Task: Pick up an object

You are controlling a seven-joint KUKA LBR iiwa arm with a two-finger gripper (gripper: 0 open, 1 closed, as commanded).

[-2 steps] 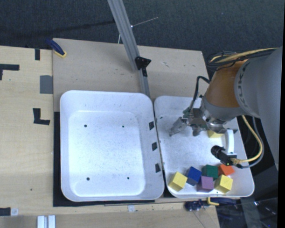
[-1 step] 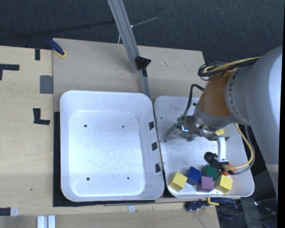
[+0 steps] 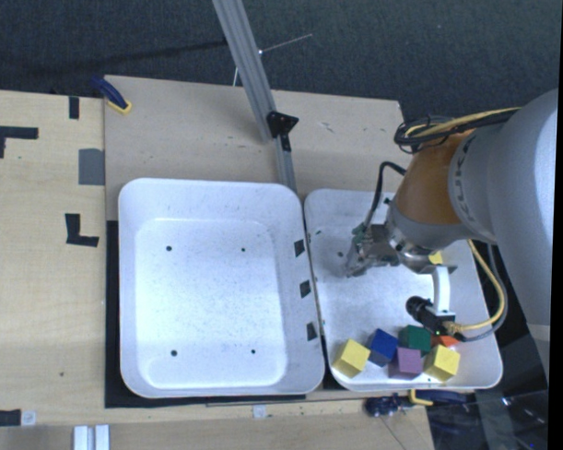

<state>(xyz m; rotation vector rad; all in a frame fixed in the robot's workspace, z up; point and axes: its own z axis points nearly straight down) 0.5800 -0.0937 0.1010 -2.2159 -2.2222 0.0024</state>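
Arm enters from the right, grey body with orange band, wrist bent down into the right bin [image 3: 330,221]. Gripper [image 3: 359,261] sits low over the upper-left part of that bin's floor, just beside the wall shared with the left bin [image 3: 139,205]. Cannot tell from this angle how the gripper is set; nothing is seen in it.

Surroundings: a grey metal bar [image 3: 250,66] runs diagonally down from the top edge and ends at the back rim between the two bins, with a black clamp [image 3: 281,123] partway along it. Yellow and black cables [image 3: 451,124] loop off the arm above the wrist; another run curves down the right side of the right bin. A black fitting [image 3: 424,314] on a white bracket hangs from the wrist, just above the blocks. Black tape marks lie on the desk [image 3: 40,285] to the left, and a small blue-and-yellow item [image 3: 113,94] lies near the desk's top-left.

Containers: left bin holds no objects, four dark dots on its floor. Right bin holds a cluster of blocks at its near edge, well apart from the gripper: yellow block [image 3: 352,358], blue block [image 3: 383,345], purple block [image 3: 409,361], green block [image 3: 414,338], second yellow block [image 3: 445,362], with a small orange piece [image 3: 448,341] just above it. Blocks sit touching or nearly touching one another.
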